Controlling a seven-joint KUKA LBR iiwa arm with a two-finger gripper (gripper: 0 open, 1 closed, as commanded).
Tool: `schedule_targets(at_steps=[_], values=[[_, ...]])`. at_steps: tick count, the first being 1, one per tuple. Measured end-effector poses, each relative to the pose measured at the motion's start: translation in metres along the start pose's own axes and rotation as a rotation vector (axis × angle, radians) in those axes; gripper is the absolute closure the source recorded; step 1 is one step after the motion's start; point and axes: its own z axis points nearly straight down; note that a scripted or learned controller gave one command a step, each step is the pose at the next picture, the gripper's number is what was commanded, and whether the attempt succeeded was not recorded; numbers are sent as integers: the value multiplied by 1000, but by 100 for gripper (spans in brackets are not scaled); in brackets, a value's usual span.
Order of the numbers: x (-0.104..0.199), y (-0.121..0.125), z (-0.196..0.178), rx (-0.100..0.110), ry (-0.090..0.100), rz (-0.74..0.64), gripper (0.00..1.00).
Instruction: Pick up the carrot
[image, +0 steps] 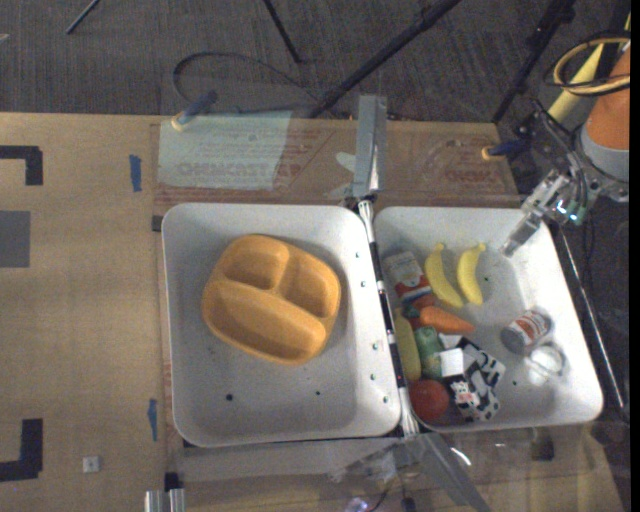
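The claw (524, 232) hangs over the upper right corner of the right bin (575, 375), tilted down and to the left from the grey arm (600, 150) that enters at the right edge. Whether it is wide or narrow cannot be told at this size; nothing shows between its tips, and it touches none of the items.

Nearest to it, down and to the left, lie two bananas (456, 274) side by side, both roughly upright in the view. Just below them rests the carrot (445, 320), lying nearly level with its thick end to the left and its point to the right, well apart from the claw. Left of the bananas a small carton (405, 270) sits against the bin's left wall. Below the carrot are a yellow stick-shaped piece (406, 346), a green item (428, 346), a red tomato (430, 399) and a black-and-white carton (478, 385), all crowded in the lower left part of the bin. A small can (526, 330) lies on its side to the right of the carrot, with a clear cup (546, 358) just below it.

The left bin (190, 330) holds an orange divided plate (271, 297). Both bins sit on the counter (80, 300).
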Motion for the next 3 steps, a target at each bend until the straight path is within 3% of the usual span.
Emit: schedule_targets(at_steps=[1, 2, 3], values=[[29, -21, 26, 2, 8, 47, 0], [41, -31, 89, 1, 6, -216, 0], [60, 52, -73, -1, 2, -204, 0]])
